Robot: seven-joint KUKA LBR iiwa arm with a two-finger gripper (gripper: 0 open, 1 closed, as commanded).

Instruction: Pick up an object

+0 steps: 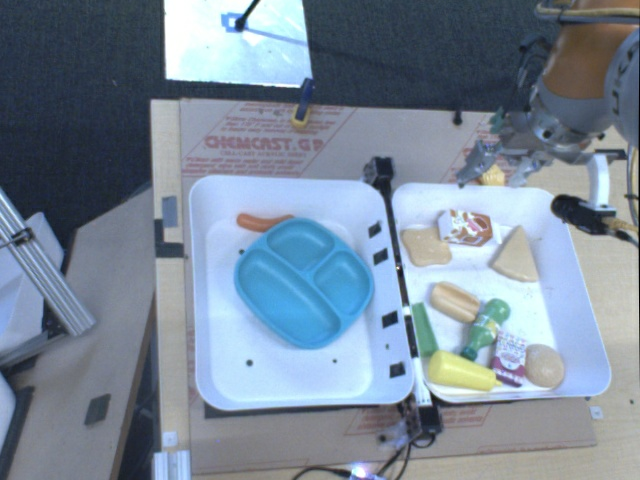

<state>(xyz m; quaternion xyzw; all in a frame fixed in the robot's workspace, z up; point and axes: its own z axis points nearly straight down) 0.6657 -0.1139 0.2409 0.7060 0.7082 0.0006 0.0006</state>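
I see the gripper (493, 172) at the upper right of the frame, above the far rim of the right bin (580, 298). A small yellow object (492, 177) shows between its jaws, so I judge them closed on it, lifted clear of the bin floor. The object appears to be a light, rigid plastic toy, likely smooth and prone to slipping; I would keep the hold across its middle. Remaining items lie in the right bin: a bread slice (426, 247), a cheese wedge (517, 256), a wrapped snack (467, 228), a hot dog bun (455, 301), a green bottle (486, 326) and a yellow corn (461, 370). The left bin (215, 268) holds a blue tray (303, 281) and a carrot (262, 221)
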